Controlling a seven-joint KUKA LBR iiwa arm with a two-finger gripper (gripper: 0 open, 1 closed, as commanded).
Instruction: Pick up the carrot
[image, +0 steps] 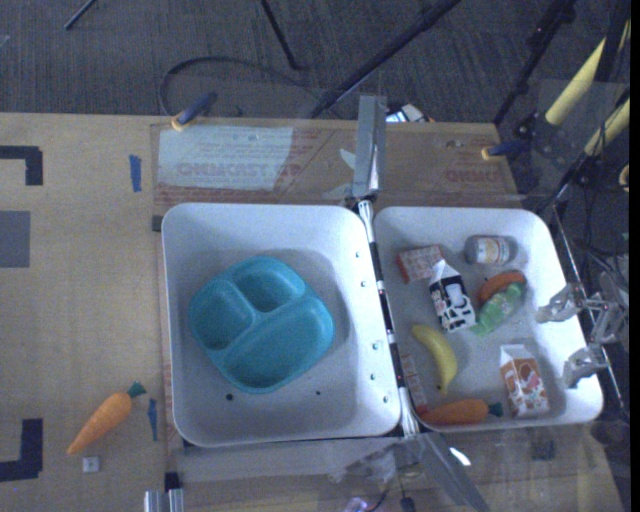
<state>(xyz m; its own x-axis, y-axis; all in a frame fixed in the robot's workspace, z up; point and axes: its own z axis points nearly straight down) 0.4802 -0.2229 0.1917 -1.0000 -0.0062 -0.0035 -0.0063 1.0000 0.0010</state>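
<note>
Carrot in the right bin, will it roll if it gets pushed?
Probably: the carrot looks round and tapered, lying on its side, so it may roll in a curve. It looks stiff, likely keeping its shape.

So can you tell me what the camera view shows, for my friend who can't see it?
Two white bins sit side by side on a bench. The right bin holds a carrot, a banana, small cartons and a bottle, with the end effector at its right edge. The left bin holds a blue divided plate; another carrot lies outside on the bench.
</note>
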